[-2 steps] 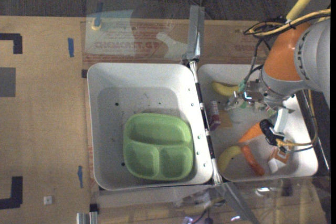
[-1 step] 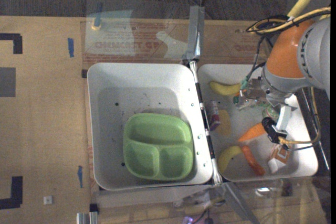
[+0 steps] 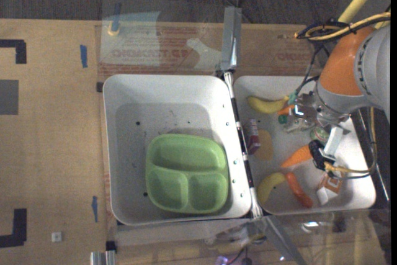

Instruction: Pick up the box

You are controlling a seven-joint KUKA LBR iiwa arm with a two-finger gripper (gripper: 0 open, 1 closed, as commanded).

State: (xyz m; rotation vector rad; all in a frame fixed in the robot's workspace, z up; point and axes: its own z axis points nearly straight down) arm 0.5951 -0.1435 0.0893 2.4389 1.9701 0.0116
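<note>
small box [image 3: 327, 187], white with orange edging, lies in the right bin's [image 3: 363, 195] near right corner, just beside a red-orange carrot-like piece [image 3: 299, 189]. gripper [image 3: 299, 116] hovers by the banana [image 3: 267, 104], apart from the box; can't tell if it's open or closed.

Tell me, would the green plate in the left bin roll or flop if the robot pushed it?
Probably neither. The green plate lies flat and wide on the floor of the left bin, so it would likely slide, not roll or tip. Its moulded compartments look like stiff plastic, so it probably keeps its shape.
</note>
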